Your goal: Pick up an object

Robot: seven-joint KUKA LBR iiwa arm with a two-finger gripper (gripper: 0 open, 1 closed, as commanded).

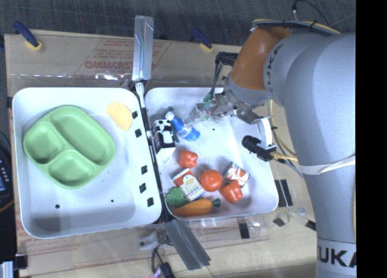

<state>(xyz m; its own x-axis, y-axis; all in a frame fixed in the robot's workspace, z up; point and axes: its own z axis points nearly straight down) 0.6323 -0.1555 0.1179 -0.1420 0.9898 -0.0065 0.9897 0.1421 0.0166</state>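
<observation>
1. Camera view puts the nearest candidate, a small blue bottle (183,129), in the upper left part of the right bin (254,168), lying on its side with its white cap toward the divider and its long axis running from upper left to lower right.
2. The gripper (208,109) hangs just up and to the right of that bottle — near it, with a gap we can see between them.
3. We cannot tell how the gripper is set; its tip is a blur of metal and nothing shows caught in it.
4. We judge the coming move a short reach down and left, closing across the bottle's narrow width.
5. Further out lie a black-and-white piece (162,133) beside the bottle, then red peppers (187,159), a tomato (211,180) and a carrot (193,208) — all well apart from the gripper.
6. The left bin (36,219) holds a green divided plate (68,145).
</observation>
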